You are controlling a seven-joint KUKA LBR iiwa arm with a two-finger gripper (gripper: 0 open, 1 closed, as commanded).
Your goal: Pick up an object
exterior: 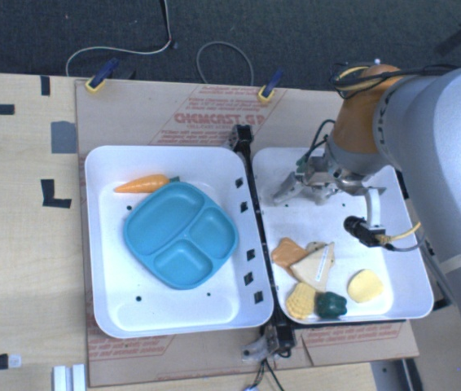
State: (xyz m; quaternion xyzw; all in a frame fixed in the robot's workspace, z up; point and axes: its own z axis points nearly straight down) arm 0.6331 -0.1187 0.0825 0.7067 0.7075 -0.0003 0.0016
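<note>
My gripper (pixel 322 210) hangs over the back half of the right bin (pixel 410 300), open, with one finger splayed to the left and the other to the right; nothing sits between them. In front of it, in the same bin, lie a brown bread-like piece (pixel 285 252), a cream wedge (pixel 318 265), a yellow corn cob (pixel 300 300), a dark green lump (pixel 331 305) and a pale yellow round piece (pixel 365 285). The left bin (pixel 100 300) holds a blue divided plate (pixel 182 233) and an orange carrot (pixel 142 184) at its back edge.
The grey arm (pixel 426 137) with its orange band covers the right bin's back right corner. A black divider (pixel 251 210) runs between the bins. Two clamps (pixel 100 76) pin the cardboard at the back, with cables behind them.
</note>
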